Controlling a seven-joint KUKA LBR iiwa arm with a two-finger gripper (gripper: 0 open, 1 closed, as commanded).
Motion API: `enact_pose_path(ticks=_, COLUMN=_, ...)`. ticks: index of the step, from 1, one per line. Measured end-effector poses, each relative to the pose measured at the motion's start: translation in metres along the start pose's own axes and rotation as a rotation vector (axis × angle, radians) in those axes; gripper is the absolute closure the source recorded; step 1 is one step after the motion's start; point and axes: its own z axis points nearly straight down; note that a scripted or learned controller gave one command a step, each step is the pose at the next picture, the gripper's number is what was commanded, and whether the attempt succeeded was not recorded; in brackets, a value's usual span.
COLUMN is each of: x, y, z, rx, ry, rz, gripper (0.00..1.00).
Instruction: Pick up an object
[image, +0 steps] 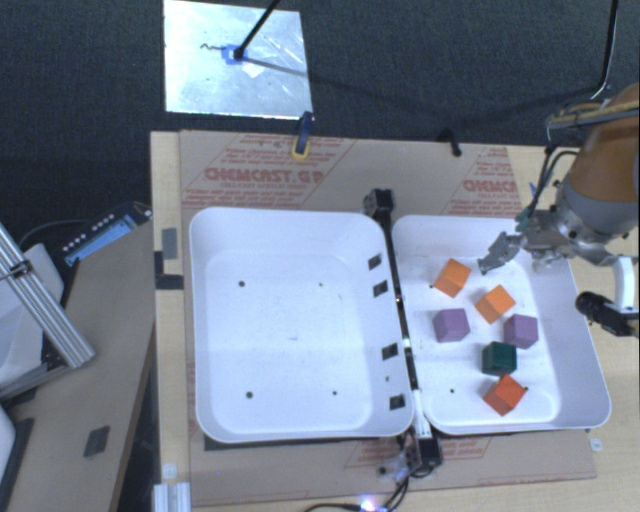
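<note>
1. While the arm (600, 170) reaches in from the right, its gripper (500, 252) hangs over the top part of the right bin (575, 400). I cannot tell if it is open or closed. Nothing can be seen held in it.
2. Just below the gripper and a bit to the left sits an orange block (452, 277). It is the block nearest to the gripper.
3. A second orange block (495, 303) lies a little lower and to the right of the first one.
4. Below those two are two purple blocks. One purple block (451, 324) is on the left, and the other purple block (521, 330) is on the right, just under the second orange block.
5. A dark green block (499, 357) sits right below the purple block on the right and looks to be touching it.
6. A red-orange block (505, 393) lies just under the green one, near the bottom wall of the bin.
7. All six blocks are in the right bin.
8. The left bin (215, 250) sits beside it, and black clips (380, 289) run along the line where the two bins meet.
9. Both bins rest on a brown cardboard sheet (260, 170) with red letters.
10. Past the top of the sheet, a shiny silver square (236, 58) lies on the dark floor.
</note>
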Motion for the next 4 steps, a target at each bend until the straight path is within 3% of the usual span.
enact_pose_path(ticks=1, x=0.033, y=-0.003, z=0.089, rx=-0.003, ry=0.000, rz=0.000, gripper=0.00)
enact_pose_path(ticks=2, x=0.043, y=-0.050, z=0.106, rx=-0.005, ry=0.001, rz=0.002, gripper=0.00)
enact_pose_path(ticks=3, x=0.042, y=-0.049, z=0.096, rx=-0.005, ry=0.000, rz=0.001, gripper=1.00)
enact_pose_path(ticks=4, x=0.118, y=0.044, z=0.002, rx=-0.016, ry=0.002, rz=-0.012, gripper=1.00)
